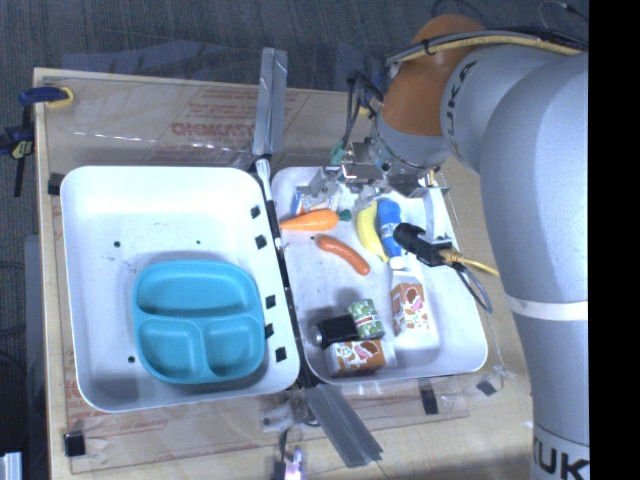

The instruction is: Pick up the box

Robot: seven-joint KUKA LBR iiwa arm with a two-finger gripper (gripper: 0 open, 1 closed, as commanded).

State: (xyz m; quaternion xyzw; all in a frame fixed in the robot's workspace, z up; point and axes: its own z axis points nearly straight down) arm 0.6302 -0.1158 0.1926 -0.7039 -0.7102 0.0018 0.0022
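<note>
A view from above shows two shallow white bins side by side on a tabletop (150,108). The left bin (90,218) holds a blue divided tray (198,320). The right bin (465,343) is cluttered: a carrot (310,222), a sausage (344,255), a banana (367,230), a blue-capped bottle (389,224), a small can (364,320) and a brown packet (358,356).

The box (409,308), a small printed carton, lies flat in the lower right part of the right bin, just right of the can. It looks light and stiff, with smooth, possibly slippery sides that could dent under a hard squeeze; taking it across its narrower width seems the safest hold.

The grey arm enters from the right, and its gripper (338,178) hangs over the bin's upper edge near the carrot. Whether the fingers are spread or closed cannot be told. The box lies well apart from them, lower and to the right in the frame.
</note>
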